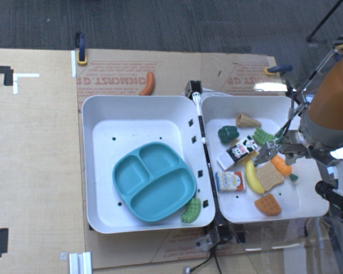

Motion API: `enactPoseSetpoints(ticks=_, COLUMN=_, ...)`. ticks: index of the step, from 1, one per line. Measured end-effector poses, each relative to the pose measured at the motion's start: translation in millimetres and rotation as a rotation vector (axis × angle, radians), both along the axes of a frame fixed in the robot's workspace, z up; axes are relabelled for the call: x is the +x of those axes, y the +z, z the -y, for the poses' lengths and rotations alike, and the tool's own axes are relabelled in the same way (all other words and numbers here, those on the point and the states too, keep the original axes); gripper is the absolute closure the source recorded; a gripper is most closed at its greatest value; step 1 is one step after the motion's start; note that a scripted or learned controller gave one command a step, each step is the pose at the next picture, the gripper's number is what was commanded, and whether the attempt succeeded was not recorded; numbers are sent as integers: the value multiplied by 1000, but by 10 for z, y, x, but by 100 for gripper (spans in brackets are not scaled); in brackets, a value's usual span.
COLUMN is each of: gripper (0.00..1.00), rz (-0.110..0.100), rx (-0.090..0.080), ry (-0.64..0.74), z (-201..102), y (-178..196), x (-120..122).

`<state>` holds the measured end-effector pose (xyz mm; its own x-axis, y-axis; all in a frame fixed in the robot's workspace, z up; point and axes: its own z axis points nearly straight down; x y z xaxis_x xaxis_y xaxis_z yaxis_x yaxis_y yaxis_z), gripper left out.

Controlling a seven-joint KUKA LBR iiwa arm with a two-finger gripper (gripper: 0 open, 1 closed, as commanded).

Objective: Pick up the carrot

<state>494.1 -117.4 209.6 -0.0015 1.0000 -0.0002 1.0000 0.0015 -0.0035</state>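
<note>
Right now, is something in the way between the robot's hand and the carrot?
Nothing visible is. The gripper is right at the carrot in the right bin. The carrot is crowded, though: the bread slice lies against it and the banana is just beyond.

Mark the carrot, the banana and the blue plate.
carrot (pixel 282 165), camera view, orange body
banana (pixel 252 177), camera view, mid-curve
blue plate (pixel 138 174), camera view, divider ridge
</note>
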Motion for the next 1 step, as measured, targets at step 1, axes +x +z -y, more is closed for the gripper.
enactPoseSetpoints(ticks=1, gripper=0, rz=8, rx=1, ry=-254, z=330, y=-1146, x=166)
